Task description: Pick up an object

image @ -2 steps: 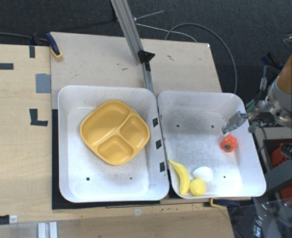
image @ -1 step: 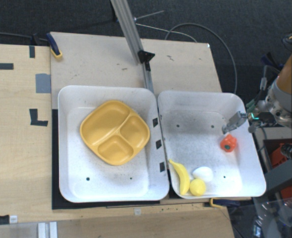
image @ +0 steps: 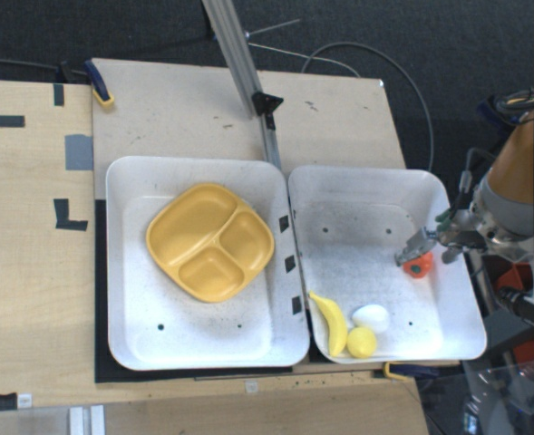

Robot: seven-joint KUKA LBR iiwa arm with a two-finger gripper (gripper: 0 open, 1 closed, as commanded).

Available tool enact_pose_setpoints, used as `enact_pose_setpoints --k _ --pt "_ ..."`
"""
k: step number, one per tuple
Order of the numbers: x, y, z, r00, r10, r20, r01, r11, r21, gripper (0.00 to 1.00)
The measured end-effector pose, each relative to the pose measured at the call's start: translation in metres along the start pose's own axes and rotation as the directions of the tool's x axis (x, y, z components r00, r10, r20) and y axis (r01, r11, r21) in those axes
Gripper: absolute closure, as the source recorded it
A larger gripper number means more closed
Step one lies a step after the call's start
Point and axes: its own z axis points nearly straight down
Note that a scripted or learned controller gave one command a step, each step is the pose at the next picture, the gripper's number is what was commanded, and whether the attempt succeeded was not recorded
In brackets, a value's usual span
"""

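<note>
Gripper [image: 418, 254] hung over right bin [image: 448, 329], clamped on small orange object [image: 418, 266]. Grasp apparently achieved; clear lift remained. Banana [image: 331, 321] untouched.

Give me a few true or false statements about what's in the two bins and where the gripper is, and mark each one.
1. The yellow divided plate lies in the left bin. True.
2. The banana lies on the plate. False: it lies in the right bin, near its front left corner.
3. The white egg touches the lemon. True.
4. The gripper hangs over the left bin. False: it is over the right bin's right side, by a small orange object.
</note>
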Motion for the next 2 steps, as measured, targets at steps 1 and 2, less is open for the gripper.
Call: enact_pose_setpoints --k 1,2 --pt "0.005 -0.003 0.064 1.0 -0.001 -0.001 0.001 1.0 0.002 0.0" --pt "0.005 -0.002 0.113 1.0 0.0 0.003 0.0 1.0 -0.006 0.0"
